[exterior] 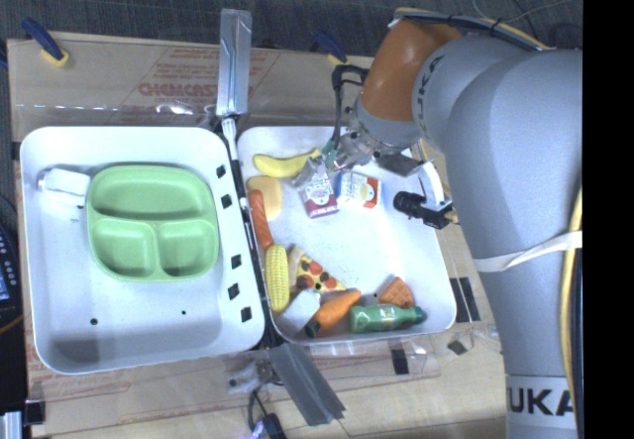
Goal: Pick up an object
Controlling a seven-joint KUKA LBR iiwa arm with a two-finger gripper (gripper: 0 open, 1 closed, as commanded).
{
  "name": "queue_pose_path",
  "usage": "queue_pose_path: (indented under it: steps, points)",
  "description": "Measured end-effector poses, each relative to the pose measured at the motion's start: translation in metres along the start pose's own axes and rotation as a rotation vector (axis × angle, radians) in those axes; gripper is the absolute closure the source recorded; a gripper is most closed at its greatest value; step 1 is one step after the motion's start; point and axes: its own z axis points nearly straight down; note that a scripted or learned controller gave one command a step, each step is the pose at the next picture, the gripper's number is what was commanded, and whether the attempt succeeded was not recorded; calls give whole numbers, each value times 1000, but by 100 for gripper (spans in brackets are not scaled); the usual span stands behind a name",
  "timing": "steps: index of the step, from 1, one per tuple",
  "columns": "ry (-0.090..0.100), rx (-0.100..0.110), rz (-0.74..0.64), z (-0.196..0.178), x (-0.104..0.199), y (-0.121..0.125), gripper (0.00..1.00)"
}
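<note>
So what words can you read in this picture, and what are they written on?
"UKA": white letters low on the grey arm, cut off by the picture's edge.
Red mirrored print on the cardboard behind the bins: too faint to read.
Small carton and packet in the right bin: print too blurred to read.
Green bottle: label too small to read.

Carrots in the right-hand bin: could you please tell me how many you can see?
1: the carrot lies near the front edge of the right bin, beside the green bottle. Others may be hidden under the arm.
</note>
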Motion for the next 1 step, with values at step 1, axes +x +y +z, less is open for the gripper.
queue_pose_path:
  steps: [1]
  points:
    - [-2, -4, 101, -94, 37, 14, 100]
